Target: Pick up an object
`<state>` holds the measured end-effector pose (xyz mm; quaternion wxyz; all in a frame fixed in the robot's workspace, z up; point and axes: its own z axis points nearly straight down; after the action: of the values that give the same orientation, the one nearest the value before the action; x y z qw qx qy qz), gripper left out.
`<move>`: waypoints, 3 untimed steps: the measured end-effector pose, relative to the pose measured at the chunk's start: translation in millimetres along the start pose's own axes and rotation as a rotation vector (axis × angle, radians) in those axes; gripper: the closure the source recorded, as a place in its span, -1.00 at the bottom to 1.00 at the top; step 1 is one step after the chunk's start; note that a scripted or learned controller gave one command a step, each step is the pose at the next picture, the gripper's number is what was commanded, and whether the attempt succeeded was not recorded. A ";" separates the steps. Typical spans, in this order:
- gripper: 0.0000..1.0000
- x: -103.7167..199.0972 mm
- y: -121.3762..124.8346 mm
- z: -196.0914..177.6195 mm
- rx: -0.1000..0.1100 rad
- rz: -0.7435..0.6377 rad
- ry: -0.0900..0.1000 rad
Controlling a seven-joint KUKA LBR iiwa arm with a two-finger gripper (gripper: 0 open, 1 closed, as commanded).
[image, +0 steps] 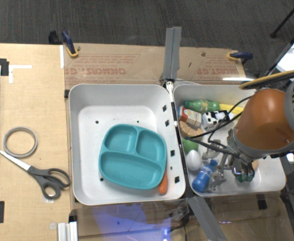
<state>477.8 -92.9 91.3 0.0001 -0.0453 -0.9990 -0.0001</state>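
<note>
Claw (226, 176) low in crowded right bin (267, 185), near front wall

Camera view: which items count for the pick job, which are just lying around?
Job:
- gripper, low in the right bin
- right-bin clutter: blue object, white egg shape, green bottle, cow toy
- left bin: teal divided plate, carrot

Lying about:
- scissors
- tape roll
- blue clamps
</note>
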 end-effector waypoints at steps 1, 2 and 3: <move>-1.00 -0.1 -0.7 0.0 0.000 -0.040 0.000; 1.00 -1.4 -0.8 -9.0 0.001 -0.042 -0.003; 1.00 -89.9 -43.1 -105.1 0.000 -0.283 -0.006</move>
<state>563.5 -143.9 196.4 -0.0028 0.0958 -0.9954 0.0000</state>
